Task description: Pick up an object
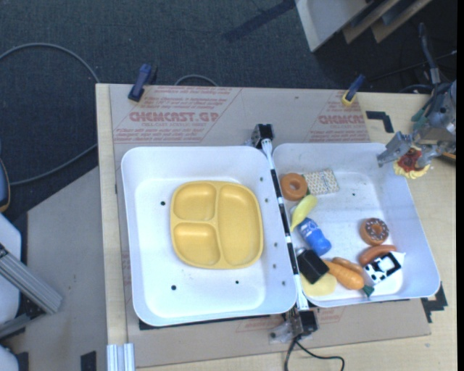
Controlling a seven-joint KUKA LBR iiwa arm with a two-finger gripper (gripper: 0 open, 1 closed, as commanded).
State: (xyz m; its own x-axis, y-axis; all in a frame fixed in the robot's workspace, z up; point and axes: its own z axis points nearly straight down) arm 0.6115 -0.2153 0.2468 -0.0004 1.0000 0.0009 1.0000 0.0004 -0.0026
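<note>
gripper point(410, 153) hangs at the far right rim of the right bin point(428, 239), closed on a small yellow and red object point(413, 162) between its fingers. left of it and nearer the camera the bin floor is open. further left, the left bin point(145, 217) carries a yellow divided plate point(216, 223). behind, cardboard point(217, 116) reads "chemcast".

A: I'm seeing dark grey carpet point(58, 101) running around the bench point(442, 217), with a thin cable point(54, 51) looping over it top left.

B: Same here. I'm also getting a pale furniture piece point(348, 18) sitting at the top edge, two blue clamps point(141, 81) gripping the printed board point(217, 116), and light falling evenly.
</note>
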